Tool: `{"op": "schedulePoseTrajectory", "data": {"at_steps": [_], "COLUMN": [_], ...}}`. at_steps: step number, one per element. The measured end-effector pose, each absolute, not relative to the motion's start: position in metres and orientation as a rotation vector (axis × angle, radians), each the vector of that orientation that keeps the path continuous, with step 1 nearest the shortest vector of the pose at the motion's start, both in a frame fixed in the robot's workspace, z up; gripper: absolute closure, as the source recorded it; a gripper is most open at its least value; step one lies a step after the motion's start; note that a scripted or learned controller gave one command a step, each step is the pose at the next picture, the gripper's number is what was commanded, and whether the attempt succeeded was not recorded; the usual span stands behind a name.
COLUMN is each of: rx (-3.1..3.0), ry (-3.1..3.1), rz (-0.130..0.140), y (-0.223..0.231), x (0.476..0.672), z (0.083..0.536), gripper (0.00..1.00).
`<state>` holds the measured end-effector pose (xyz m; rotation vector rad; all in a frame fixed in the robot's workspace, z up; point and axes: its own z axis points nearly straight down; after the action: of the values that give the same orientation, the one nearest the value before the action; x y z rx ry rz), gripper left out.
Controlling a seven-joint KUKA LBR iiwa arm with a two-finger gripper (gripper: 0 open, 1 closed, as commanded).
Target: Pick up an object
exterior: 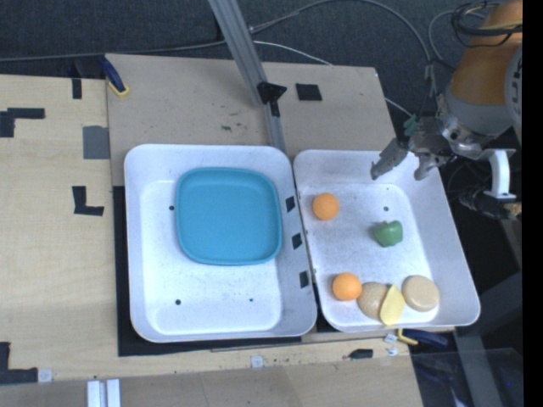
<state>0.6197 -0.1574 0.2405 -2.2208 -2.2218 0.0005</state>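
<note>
The right bin (441,227) holds several small toy foods. An orange ball (325,206) lies near its left wall, and a green pepper-like piece (389,233) sits mid-bin. Along the front edge lie a second orange ball (345,287), a tan lump (371,298), a yellow wedge (392,306) and a beige round piece (420,292). My gripper (400,164) hangs over the bin's far right corner, above and behind the green piece. Its two dark fingers are spread apart with nothing between them.
The left bin (153,303) holds a blue square plate (227,214). A grey metal pole (246,53) slants across the back of the bench. Cables loop behind the right bin near the arm.
</note>
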Motion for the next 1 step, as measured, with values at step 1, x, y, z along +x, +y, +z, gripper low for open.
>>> {"op": "schedulePoseTrajectory", "data": {"at_steps": [1], "rx": [-2.219], "ry": [-2.219], "rz": [0.005], "y": [-0.1658], "x": [0.624], "z": [0.1872], "gripper": [0.0]}}
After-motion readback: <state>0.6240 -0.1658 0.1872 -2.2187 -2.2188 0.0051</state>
